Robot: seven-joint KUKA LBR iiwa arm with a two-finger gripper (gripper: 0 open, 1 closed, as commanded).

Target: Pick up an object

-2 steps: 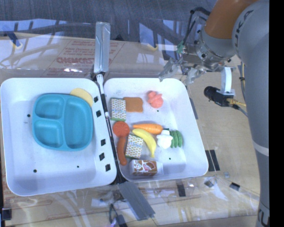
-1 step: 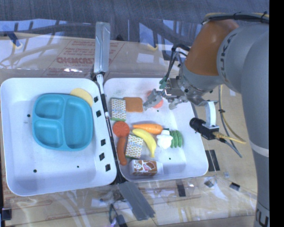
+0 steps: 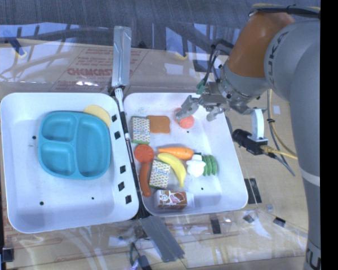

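Note:
My gripper (image 3: 196, 116) hangs over the far part of the right bin (image 3: 228, 151) with its two fingers spread open. A small red round piece (image 3: 186, 122) lies on the bin floor just under the tip of the left finger (image 3: 185, 107); nothing sits between the fingers. Nearer in the same bin lie a brown toast slice (image 3: 159, 124), a checkered packet (image 3: 141, 129), a tomato (image 3: 144, 152), a carrot (image 3: 176, 151), a banana (image 3: 175, 168), a white piece (image 3: 196, 166) and green pea pods (image 3: 210, 165).
A sausage (image 3: 144, 180), a second checkered packet (image 3: 160, 174) and a small printed box (image 3: 172, 199) crowd the right bin's near left. The left bin (image 3: 22, 201) holds a blue divided tray (image 3: 76, 144) and a yellow piece (image 3: 99, 114). A grey divider (image 3: 121, 55) stands between the bins.

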